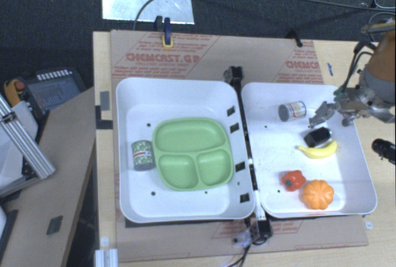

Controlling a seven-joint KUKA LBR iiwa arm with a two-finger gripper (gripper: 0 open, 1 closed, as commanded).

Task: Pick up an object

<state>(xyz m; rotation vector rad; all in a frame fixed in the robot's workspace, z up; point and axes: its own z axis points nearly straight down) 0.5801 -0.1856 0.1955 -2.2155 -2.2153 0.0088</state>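
Note:
The right bin (365,197) holds a small grey can (292,111) on its side, a yellow banana (319,149), a red pepper (293,179) and an orange pumpkin-like fruit (318,194). A small black thing (317,135) lies just above the banana, touching it. My gripper (324,114) hangs over the right bin's upper right part, to the right of the can and just above the black thing. Nothing shows between its fingers.
The left bin (130,98) holds a green divided plate (190,153) and a green-labelled can (143,155) at its left. A black divider clamp (235,77) sits between the bins. Cardboard lies under both bins.

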